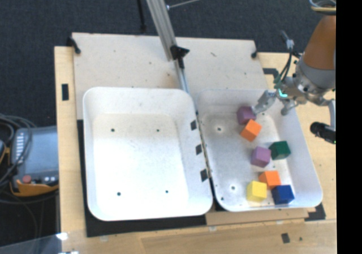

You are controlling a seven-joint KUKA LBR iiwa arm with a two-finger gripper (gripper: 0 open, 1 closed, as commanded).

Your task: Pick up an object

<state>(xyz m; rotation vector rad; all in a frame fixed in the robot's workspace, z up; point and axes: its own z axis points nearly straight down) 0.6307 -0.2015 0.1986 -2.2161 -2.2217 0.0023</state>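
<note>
Purple block (245, 114): lay at the far end of the right bin (305, 159), an orange block (251, 129) touching it.
Gripper (275, 102): hung above the bin's far edge, fingers spread, nothing between them.
Bearing: purple block sat just left of the fingertips, nearest.
Writing: none I could read.

We count 7 blocks total: 2 purple (245, 114) (261, 155), 2 orange (251, 130) (272, 177), 1 green (280, 149), 1 yellow (257, 190), 1 blue (283, 194). Plus 2 white bins (141, 100) (302, 151) on the worktop (130, 55).
</note>
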